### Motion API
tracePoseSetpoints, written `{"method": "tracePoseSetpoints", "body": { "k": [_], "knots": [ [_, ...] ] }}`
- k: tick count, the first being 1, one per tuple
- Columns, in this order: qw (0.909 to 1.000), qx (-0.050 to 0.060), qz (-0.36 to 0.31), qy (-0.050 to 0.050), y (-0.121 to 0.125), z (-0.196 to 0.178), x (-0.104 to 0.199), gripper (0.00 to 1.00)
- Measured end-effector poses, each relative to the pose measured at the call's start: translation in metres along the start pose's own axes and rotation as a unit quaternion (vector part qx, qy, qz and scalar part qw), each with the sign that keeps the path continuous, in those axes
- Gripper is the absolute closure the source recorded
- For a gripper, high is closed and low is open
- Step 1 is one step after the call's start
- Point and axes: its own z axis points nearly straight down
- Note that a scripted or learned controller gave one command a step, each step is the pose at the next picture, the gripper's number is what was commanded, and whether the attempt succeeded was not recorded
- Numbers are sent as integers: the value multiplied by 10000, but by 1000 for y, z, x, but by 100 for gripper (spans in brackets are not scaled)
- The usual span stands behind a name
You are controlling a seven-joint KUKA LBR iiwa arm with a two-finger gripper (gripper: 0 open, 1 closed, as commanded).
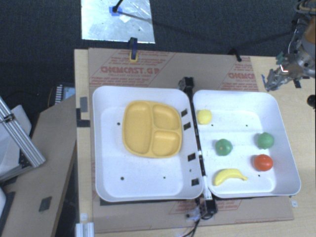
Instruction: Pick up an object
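The right bin (pixel 276 113) holds a yellow lemon-like fruit (pixel 204 116) near its back left, a green fruit (pixel 223 146) in the middle, another green fruit (pixel 265 140) to the right, a red tomato-like fruit (pixel 263 162) below that, and a yellow banana (pixel 229 176) near the front. My gripper (pixel 274 80) hangs at the view's right edge, above the bench just behind the right bin's back right corner, apart from all the fruit.
The left bin (pixel 108 172) bears a yellow divided plate (pixel 150 129). A row of black clips (pixel 191 132) runs along the seam between the bins. Cardboard (pixel 163 68) lies under both bins, and a shiny sheet (pixel 117 13) lies behind.
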Motion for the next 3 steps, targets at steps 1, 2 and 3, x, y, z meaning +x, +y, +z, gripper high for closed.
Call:
{"method": "tracePoseSetpoints", "body": {
  "k": [1, 2, 3],
  "knots": [
    [10000, 34, -8, 17, -17, 13, 44, 100],
    [10000, 29, -12, 19, -32, 7, 94, 100],
    [10000, 38, -17, 21, -38, 15, 152, 100]
  ]
}}
